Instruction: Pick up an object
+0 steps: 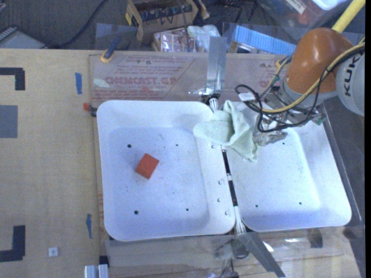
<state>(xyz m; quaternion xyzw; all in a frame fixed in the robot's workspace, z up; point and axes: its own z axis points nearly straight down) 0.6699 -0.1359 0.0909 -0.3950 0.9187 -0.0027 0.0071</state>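
In the camera view the gripper (270,136) sits low over the right bin (301,184), just beside a pale green cloth (232,131); the cloth is draped across the rims where the two bins meet, probably because it is limp and sags over whatever lies beneath; cables blur the fingers, so how far open they are I cannot tell, nor whether they pinch the cloth; one red block (147,166) rests alone in the left bin (116,213), well apart; two bins, one cloth, one block.
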